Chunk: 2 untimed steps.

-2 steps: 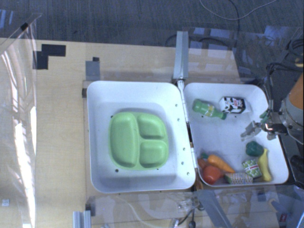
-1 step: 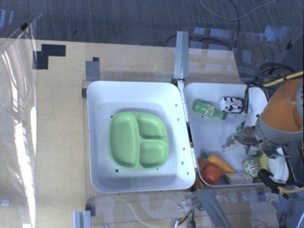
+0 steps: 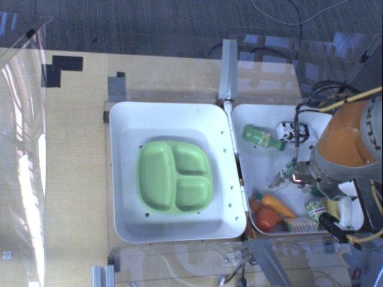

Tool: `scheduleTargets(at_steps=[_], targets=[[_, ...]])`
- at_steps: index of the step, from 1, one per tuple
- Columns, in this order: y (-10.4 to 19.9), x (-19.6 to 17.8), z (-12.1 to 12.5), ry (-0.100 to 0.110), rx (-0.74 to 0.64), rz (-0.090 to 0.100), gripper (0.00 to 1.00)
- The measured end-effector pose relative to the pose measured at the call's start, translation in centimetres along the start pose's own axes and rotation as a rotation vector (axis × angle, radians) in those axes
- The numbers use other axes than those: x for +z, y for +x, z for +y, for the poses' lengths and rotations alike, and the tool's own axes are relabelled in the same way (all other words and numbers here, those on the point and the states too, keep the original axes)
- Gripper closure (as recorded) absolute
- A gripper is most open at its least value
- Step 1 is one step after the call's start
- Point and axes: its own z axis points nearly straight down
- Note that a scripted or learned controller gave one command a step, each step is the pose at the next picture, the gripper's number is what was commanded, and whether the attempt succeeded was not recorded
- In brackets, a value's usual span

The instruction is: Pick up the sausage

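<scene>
Fingers (image 3: 281, 181) low inside right bin (image 3: 263, 160)

Our grey arm with its orange band

We are seeing a broad, rounded orange band (image 3: 348, 137) sitting over the grey metal wrist (image 3: 326, 181), thin yellow and black cables (image 3: 350, 98) trailing past it, and a small metallic two-finger gripper (image 3: 286, 178) glinting.

Two white bins (image 3: 119, 160) on the worktop (image 3: 72, 178). Left bin: one green divided plate (image 3: 173, 175). Right bin (image 3: 257, 160): one green bottle (image 3: 261, 138), one carrot (image 3: 277, 205), one red tomato (image 3: 267, 219), one green-and-white carton (image 3: 314, 208); further items under the arm (image 3: 350, 139) cannot be counted.
</scene>
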Motion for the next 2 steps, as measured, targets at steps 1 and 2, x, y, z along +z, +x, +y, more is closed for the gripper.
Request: scheduleTargets(at_steps=[1,2], targets=[[0.0,0.0,0.0,0.0,0.0,0.0,0.0],[-0.3,1.7,5.4,-0.005,0.388,0.0,0.0]])
